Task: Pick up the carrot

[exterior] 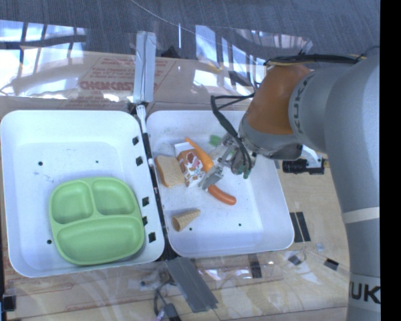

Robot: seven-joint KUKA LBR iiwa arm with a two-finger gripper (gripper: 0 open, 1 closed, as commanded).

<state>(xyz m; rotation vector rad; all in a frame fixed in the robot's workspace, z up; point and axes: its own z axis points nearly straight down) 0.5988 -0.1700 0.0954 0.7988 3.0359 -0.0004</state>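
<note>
- Camera view: I reach in from the right, my grey arm (341, 112) with its orange band bent over the right bin (267, 212).
- My gripper (217, 172) hangs low in the middle of that bin, fingers pointing down and to the left.
- I cannot tell whether the gripper is wide or narrow; the metal tips blur into the things under them.
- The carrot (200, 154) lies in the right bin, slanting from upper left to lower right, just up and left of my gripper tips and very close to them. I cannot tell if they touch it.
- A red and white packet (189, 166) lies right against the carrot on its left side.
- A slice of bread (168, 170) sits just left of the packet, near the wall between the bins.
- A sausage (222, 194) lies just below my gripper tips.
- An ice cream cone (185, 217) lies on its side nearer the front of the bin, apart from the rest.
- The left bin (27, 146) holds a green divided plate (97, 219) in its front half.
</note>
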